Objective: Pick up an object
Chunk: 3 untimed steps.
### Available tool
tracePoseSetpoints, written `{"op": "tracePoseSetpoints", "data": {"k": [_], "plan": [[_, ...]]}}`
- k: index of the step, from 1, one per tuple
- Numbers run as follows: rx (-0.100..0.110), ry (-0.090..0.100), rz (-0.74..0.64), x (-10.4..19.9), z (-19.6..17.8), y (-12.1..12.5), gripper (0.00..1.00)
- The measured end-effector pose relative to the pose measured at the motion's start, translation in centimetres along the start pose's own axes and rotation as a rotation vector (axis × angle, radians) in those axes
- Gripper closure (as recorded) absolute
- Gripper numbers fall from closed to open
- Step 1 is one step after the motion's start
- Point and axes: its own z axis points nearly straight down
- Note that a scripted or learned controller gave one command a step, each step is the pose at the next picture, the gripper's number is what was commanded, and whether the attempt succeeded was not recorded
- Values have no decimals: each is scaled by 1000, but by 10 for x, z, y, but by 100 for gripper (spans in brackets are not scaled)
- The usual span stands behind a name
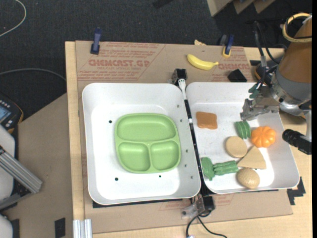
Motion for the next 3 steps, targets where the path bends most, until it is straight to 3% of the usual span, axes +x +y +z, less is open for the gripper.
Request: {"op": "tracePoseSetpoints", "data": {"k": [1, 2, 3], "plan": [[9, 3, 2, 5, 20, -39, 100], [12, 3, 2, 1, 98, -37, 100], [-18, 0, -6, 51, -81, -29, 100]]}}
